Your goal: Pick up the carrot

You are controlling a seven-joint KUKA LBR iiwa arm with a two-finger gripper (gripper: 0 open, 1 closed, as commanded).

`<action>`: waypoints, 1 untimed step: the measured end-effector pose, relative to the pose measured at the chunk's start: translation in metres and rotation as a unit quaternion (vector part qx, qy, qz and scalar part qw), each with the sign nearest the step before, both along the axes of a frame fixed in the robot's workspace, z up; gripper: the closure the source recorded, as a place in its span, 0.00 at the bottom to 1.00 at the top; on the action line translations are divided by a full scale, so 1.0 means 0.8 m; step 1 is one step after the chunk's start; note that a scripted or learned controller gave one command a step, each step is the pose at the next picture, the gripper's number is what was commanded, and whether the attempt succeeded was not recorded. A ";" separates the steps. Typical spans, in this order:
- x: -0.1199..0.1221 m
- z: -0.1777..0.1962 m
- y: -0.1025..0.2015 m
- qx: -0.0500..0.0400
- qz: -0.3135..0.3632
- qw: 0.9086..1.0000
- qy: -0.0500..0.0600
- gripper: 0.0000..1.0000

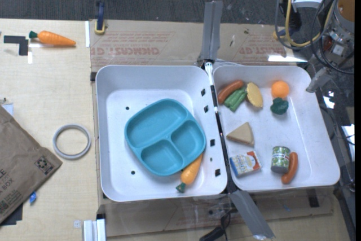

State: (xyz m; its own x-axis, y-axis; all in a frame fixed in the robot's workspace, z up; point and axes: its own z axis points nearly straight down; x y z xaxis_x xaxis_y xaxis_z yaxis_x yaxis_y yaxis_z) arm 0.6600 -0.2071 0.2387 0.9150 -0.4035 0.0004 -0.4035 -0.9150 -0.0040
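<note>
A wooden bench (45,93) carries two white bins. In the left bin (113,121) the carrot (190,173) lies against the lower right edge of the blue divided plate (163,144), touching it. The arm (338,14) is far right of the plate; its gripper's state I cannot tell.

Even, bright overhead light; soft short shadows inside the white bins (107,121). Mild glare on bin walls and blue tray (163,135). Focus fairly sharp centrally, slightly soft and grainy toward corners
</note>
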 end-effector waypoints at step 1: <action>0.000 -0.022 0.013 0.000 0.108 0.994 -0.001 0.00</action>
State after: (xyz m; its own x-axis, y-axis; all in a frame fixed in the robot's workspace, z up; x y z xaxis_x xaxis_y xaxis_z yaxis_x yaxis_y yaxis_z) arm 0.6601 -0.1967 0.2210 0.9804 -0.1968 0.0017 -0.1968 -0.9804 -0.0043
